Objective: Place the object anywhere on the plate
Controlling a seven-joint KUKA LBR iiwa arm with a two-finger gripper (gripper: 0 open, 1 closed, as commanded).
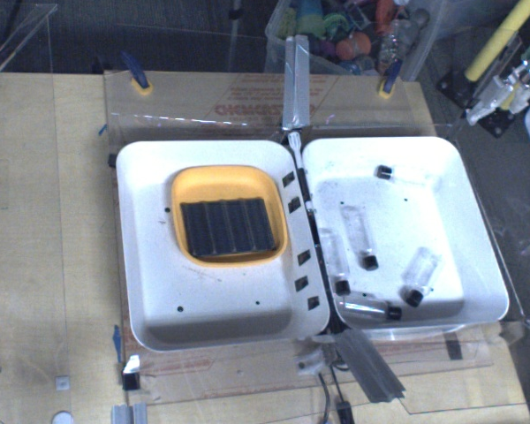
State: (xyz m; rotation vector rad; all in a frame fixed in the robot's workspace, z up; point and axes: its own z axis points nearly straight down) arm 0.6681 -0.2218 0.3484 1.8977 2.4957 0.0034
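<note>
Camera view: two white bins are being carried side by side on the desk [44,237]. In the left bin [146,237], a yellow plate [187,188] is being held a little toward 12 o'clock of the bin's middle. The dark ridged block [228,226] is being borne flat on this plate, well inside its rim and toward its 6 o'clock side. The block's long axis is being laid from 9 o'clock to 3 o'clock, with a slight tilt, and its ridges are being run across it from 12 to 6.

In the right bin [442,193], several clear vials with black caps are being kept apart from one another. One vial [421,265] is lying at 4 o'clock, its cap pointed toward 7. A second vial [357,230] is lying near the middle, its cap toward 6. A third vial [364,308] is lying against the 6 o'clock wall. A loose black cap [382,172] is sitting at 12 o'clock.

Beyond the bins at 12 o'clock, bright toys are being held in a clear tub [353,16].

Whether the tool is released or clenched cannot be told.
</note>
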